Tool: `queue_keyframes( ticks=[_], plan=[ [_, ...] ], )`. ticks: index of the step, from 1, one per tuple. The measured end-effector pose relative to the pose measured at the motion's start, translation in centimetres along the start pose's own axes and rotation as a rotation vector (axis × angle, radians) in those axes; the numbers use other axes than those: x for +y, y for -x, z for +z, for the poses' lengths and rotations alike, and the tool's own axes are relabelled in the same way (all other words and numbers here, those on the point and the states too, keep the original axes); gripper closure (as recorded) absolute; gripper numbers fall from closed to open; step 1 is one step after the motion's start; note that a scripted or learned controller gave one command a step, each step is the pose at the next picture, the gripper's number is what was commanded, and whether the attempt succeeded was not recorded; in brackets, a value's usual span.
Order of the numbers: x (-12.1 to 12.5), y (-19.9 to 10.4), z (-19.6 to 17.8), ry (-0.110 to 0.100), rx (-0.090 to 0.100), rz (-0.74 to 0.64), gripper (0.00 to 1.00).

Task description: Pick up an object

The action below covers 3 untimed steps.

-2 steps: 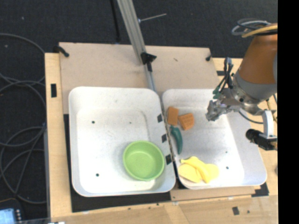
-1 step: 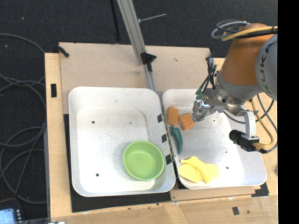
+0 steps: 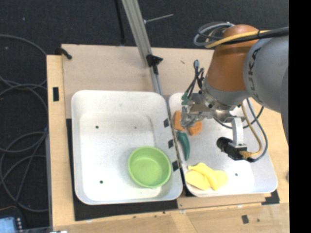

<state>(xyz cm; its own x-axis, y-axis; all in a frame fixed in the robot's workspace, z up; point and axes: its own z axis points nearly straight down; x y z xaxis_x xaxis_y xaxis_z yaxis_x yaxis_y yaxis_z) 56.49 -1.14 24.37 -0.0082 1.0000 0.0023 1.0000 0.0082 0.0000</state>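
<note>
Left bin (image 3: 97, 106) holds a green bowl (image 3: 149, 166); right bin (image 3: 257, 176), yellow object (image 3: 206, 176).

Arm (image 3: 262, 57): cut off by the right edge.
Orange object (image 3: 190, 126): partly hidden under the wrist assembly; its kind cannot be told.
Right bin (image 3: 252, 178): far rim covered by the arm.
Jaws: masked by cables and mounts; their stance cannot be told.

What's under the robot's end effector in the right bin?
An orange object sits right below the end effector, with a teal object beside it. The arm covers part of the orange object and the bin floor behind.
</note>
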Motion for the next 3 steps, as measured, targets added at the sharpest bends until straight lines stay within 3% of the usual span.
queue_keyframes(
  ticks=[2, 3],
  plan=[
    [-2.8, -9.8, 0.5, -0.001, 0.0, 0.0, 1.0],
    [-2.8, -9.5, 0.5, -0.001, -0.001, 0.006, 0.0]
  ],
)
